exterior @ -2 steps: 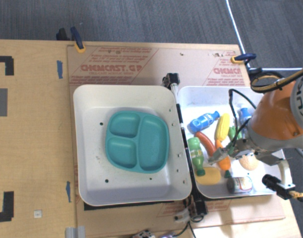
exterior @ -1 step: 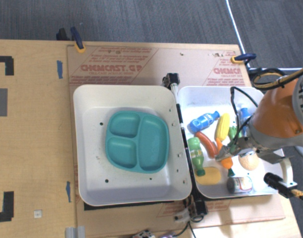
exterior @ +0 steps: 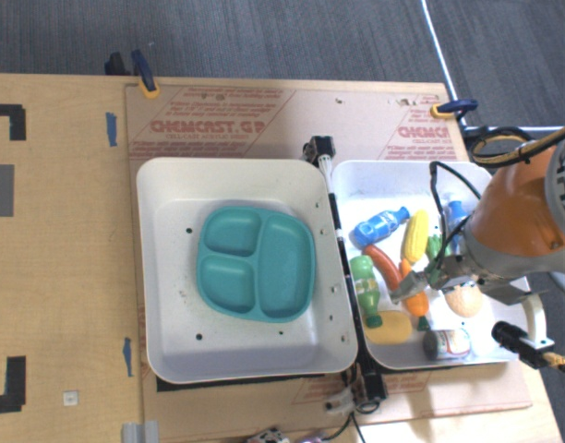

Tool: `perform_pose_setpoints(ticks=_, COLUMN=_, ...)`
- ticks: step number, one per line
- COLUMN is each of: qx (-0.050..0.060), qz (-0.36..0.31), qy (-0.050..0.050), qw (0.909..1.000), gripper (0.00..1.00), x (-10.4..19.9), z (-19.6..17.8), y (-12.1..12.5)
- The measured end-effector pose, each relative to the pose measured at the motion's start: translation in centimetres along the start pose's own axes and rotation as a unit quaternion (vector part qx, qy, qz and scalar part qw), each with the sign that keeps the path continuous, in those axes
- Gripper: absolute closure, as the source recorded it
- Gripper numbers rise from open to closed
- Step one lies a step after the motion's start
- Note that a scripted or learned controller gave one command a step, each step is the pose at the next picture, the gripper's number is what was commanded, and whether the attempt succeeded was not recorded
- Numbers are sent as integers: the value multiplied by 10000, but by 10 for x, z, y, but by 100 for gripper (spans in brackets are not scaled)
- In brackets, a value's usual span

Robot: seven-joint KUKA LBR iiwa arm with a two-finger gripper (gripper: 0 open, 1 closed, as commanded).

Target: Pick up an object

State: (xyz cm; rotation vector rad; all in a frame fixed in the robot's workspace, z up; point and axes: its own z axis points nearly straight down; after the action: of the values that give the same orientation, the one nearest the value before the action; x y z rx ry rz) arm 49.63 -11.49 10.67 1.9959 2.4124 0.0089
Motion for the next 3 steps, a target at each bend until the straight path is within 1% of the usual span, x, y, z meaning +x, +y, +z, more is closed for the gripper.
perform_pose_setpoints(ticks=1, qx=15, qz=-961, qy=13, qw=9954, gripper=0, x=17, z=20, y=-12)
perform_pose_setpoints(ticks=2, qx=16, qz=-1784, qy=13, qw=9840, gripper=0, x=19, z=19, y=-11)
perform_pose_setpoints(ticks=3, qx=15, qz=-1783, qy=13, qw=9840, gripper=0, x=19, z=20, y=-11)
